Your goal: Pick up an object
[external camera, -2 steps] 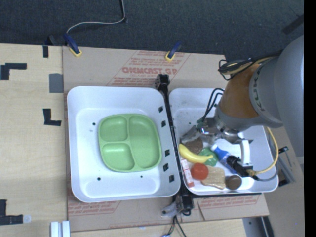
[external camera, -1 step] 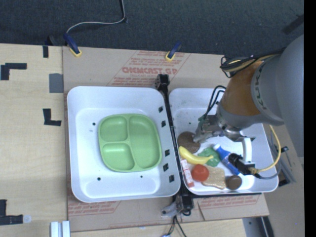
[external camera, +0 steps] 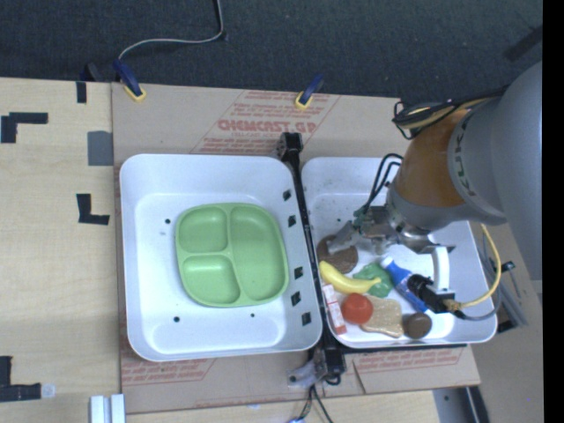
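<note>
My gripper (external camera: pixel 359 233) reaches down into the right bin (external camera: pixel 328 192), near its left wall. A brown round piece (external camera: pixel 342 256) lies just below and left of the gripper, very close to it. In front of that lie a yellow banana (external camera: pixel 344 279), a green piece (external camera: pixel 375 277) and a blue and white piece (external camera: pixel 396 274). A red tomato (external camera: pixel 357 307), a slice of toast (external camera: pixel 384 320) and a brown ball (external camera: pixel 417 325) sit along the bin's front edge. I see nothing held in the gripper.
The left bin (external camera: pixel 141 236) holds a green divided plate (external camera: pixel 233 254). A small red and white packet (external camera: pixel 332 307) lies against the right bin's left wall. A black divider (external camera: pixel 298 210) runs between the bins. The arm's grey body covers the right bin's far right side.
</note>
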Robot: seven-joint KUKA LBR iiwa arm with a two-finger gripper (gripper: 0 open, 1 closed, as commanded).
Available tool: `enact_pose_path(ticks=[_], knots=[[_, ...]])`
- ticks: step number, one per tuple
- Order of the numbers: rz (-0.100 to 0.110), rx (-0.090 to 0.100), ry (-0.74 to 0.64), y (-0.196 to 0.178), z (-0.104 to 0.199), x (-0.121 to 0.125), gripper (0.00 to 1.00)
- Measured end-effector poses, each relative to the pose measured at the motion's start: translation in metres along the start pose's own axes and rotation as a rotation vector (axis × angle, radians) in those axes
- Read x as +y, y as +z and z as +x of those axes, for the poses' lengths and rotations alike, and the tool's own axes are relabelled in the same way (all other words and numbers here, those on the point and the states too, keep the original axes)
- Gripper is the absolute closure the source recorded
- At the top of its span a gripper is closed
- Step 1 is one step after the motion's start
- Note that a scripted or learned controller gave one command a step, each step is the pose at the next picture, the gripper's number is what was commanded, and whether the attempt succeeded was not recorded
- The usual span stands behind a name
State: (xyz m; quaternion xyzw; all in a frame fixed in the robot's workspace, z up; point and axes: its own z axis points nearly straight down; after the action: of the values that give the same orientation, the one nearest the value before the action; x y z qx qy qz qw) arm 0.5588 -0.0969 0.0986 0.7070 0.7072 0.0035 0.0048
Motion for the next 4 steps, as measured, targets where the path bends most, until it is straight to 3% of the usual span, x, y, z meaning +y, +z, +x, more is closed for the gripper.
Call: enact_pose_path(ticks=[1, 2, 3, 4], knots=[[0.003, 0.003, -0.001, 0.01, -0.033, -0.015, 0.0], [0.005, 0.0, 0.0, 0.011, -0.008, 0.009, 0.0], [0.0, -0.002, 0.002, 0.01, -0.001, -0.01, 0.0], [-0.002, 0.001, 0.001, -0.001, 0.0, -0.008, 1.0]])
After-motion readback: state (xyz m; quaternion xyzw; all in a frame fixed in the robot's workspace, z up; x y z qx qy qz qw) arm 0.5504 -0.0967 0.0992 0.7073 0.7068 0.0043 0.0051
